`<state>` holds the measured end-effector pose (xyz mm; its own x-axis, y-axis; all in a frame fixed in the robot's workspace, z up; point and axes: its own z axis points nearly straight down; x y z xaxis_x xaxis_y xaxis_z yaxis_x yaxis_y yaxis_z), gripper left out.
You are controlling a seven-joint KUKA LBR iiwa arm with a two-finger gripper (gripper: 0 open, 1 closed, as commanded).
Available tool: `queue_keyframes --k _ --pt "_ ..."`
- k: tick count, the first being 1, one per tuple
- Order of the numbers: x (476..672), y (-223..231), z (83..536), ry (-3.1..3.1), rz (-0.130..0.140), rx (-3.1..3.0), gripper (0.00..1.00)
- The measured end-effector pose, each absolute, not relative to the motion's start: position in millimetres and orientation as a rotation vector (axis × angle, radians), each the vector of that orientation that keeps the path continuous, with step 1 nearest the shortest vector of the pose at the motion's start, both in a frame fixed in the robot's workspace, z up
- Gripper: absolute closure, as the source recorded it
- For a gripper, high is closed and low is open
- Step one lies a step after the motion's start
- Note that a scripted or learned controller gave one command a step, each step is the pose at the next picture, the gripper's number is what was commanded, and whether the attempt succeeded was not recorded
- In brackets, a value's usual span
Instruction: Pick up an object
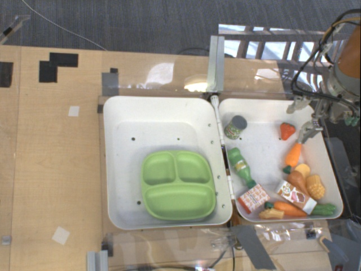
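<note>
We list two white bins side by side on the bench.

Left bin: one green divided plate, lying flat toward its 5 o'clock corner.

Right bin, contents as we count them:
- a small can, at 10 o'clock, near the wall shared with the left bin
- a green bottle, lying down at 8 o'clock
- a red strawberry, at 1 o'clock
- an orange carrot, just below the strawberry, at 3 o'clock
- a small red-and-white box, at 6 o'clock
- a heap in the 5 o'clock corner: a yellow corn cob, a white carton, a second carrot and a green vegetable, all touching or overlapping

Gripper: we see it over the right bin's 2 o'clock edge, just beside the strawberry and above the first carrot's top. We see nothing between its fingers; how far they are parted we cannot tell.
</note>
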<state>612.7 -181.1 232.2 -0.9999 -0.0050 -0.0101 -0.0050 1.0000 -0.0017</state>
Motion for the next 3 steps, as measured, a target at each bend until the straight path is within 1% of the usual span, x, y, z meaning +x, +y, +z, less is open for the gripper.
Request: queue_keyframes --k 1,2,3 --pt "608.5 -203.7 98.2 3.113 -0.005 -0.316 0.00" --pt "606.3 -193.8 88.3 3.129 -0.003 -0.096 0.00" --pt "583.4 -193.8 88.8 3.129 -0.003 0.027 0.00"
